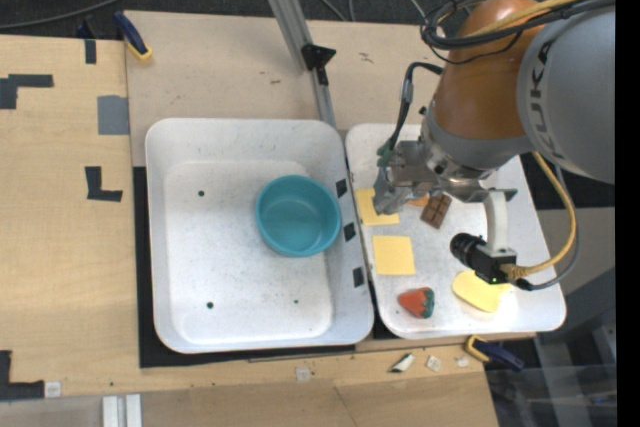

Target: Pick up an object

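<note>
Presumably approach step, not yet a lift. Noted the gripper [398, 183] low over the right bin [535, 315], toward 10 o'clock of its floor, with the arm [490, 85] reaching in from 2 o'clock. Cannot tell the grip state from this slant, released or clenched. Seen nothing carried.

Logged in the right bin:
- a yellow flat piece [370, 211] at 7 o'clock of the gripper, partly tucked beneath it, close to the bin's 9 o'clock wall
- a brown piece [435, 211] at 4 o'clock of the gripper, just beside it
- a yellow square [393, 255] at 6 o'clock of the gripper, lying flat, apart from it
- a red-and-green berry shape [417, 302] at 7 o'clock of the bin
- a pale yellow lump [474, 293] at 5 o'clock of the bin

Over in the left bin [200, 155]: a teal bowl [297, 215], upright, toward 3 o'clock, well apart from the gripper.

Judged likeliest targets: yellow flat piece or brown piece, being nearest. For the next move: settle straight down on one, close across a narrow edge, then rise. Little height to bite on with the flat pieces, so expect slipping; brown piece probably the easier pinch. Watch for crowding against the 9 o'clock wall.
</note>
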Controlling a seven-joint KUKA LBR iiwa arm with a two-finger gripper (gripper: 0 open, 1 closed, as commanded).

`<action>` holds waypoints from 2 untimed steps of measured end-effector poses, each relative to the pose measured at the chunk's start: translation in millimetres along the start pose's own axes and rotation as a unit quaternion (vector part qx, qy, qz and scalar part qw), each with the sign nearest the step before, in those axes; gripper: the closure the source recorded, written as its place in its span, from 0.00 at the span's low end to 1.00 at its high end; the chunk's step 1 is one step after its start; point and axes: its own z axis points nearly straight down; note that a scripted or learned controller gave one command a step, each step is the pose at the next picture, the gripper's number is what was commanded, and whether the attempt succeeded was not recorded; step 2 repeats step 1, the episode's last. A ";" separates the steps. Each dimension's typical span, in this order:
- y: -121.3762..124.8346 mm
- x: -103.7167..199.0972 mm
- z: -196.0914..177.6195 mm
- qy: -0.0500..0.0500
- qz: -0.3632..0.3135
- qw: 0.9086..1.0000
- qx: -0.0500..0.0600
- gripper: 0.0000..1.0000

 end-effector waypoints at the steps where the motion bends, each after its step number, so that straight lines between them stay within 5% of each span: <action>1: -7.6 52.4 7.2 0.000 0.000 1.000 0.000 1.00; 2: -7.6 52.4 7.2 0.000 0.000 1.000 0.000 1.00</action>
